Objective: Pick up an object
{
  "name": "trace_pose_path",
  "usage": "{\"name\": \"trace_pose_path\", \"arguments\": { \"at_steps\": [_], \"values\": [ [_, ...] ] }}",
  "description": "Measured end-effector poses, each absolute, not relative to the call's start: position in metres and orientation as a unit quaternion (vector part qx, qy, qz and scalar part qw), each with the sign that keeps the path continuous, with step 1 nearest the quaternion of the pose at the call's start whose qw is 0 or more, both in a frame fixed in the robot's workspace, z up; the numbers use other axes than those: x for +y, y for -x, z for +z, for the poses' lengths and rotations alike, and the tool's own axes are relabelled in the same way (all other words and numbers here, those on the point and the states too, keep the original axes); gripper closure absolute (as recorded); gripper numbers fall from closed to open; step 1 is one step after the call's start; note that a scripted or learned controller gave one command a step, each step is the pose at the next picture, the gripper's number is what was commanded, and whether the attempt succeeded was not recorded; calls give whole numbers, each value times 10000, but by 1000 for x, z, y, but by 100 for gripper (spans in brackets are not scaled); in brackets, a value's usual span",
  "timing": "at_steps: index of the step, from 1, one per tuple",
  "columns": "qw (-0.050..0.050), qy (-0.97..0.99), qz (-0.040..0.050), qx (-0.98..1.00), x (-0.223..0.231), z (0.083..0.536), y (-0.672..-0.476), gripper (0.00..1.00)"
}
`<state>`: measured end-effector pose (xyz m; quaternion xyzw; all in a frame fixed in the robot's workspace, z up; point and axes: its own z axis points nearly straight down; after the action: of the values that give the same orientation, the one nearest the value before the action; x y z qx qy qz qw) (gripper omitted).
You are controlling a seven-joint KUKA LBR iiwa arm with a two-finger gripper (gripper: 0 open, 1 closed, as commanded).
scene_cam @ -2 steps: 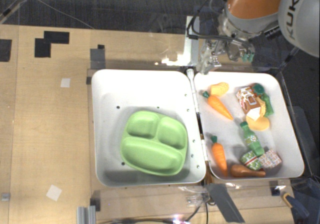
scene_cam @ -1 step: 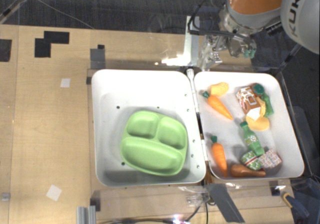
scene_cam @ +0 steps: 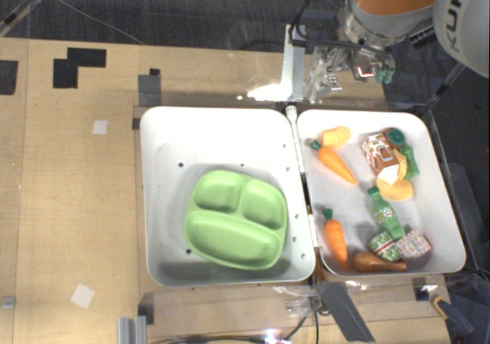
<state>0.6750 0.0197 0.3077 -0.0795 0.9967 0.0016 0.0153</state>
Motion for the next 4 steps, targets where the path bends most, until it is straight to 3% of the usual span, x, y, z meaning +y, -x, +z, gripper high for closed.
{"name": "trace_pose_path", "arguments": {
  "at_steps": [1,2,3,4],
  "values": [
    [39,-469,0,9989,-48,294,-618,100],
    [32,-2022,11,9793,-5,301,-565,100],
    [19,-3318,19,9433,121,296,-635,100],
    [28,-3943,6,9190,33,286,-648,100]
  ]
}}
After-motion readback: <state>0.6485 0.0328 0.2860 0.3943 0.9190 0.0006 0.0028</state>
